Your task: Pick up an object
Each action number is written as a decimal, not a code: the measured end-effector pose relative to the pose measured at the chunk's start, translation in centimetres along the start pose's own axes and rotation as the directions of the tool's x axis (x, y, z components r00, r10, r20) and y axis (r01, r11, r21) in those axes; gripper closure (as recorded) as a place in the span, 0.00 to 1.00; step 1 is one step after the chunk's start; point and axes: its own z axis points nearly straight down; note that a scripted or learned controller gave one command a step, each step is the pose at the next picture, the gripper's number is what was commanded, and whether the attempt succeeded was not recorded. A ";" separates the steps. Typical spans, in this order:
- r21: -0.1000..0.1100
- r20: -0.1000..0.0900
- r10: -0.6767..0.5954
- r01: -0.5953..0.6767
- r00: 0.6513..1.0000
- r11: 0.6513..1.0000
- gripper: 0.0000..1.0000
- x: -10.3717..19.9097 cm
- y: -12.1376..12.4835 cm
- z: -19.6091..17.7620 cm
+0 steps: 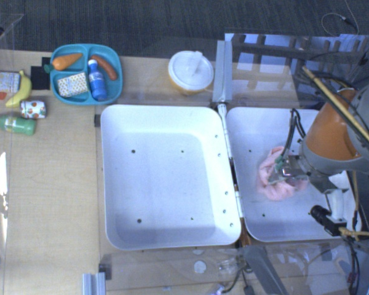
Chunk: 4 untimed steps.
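A soft pink object [274, 174], crumpled like a cloth or plush toy, lies in the right white bin [252, 223], near its middle. My gripper [284, 172] is down on top of it, reaching in from the right under the grey wrist and orange band [329, 134]. The wrist and the pink object hide how the gripper stands on it. The left white bin [166, 177] sits beside it, on the other side of the shared rim.
On the bench at the back left stands a blue divided plate [114, 60] with toy food, next to a banana [19, 91], a small can [32, 109] and a green bottle [13, 125]. A lidded white cup [191, 70] stands behind the left bin. Cables and a metal frame crowd the right side.
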 end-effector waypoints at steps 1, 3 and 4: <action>0.001 -0.004 -0.107 0.107 0.994 0.994 0.00 1.8 3.5 0.1; -0.003 -0.006 -0.159 0.158 0.987 0.987 1.00 1.9 6.0 -0.9; 0.034 -0.015 -0.077 0.077 0.997 0.996 1.00 7.9 10.9 -8.1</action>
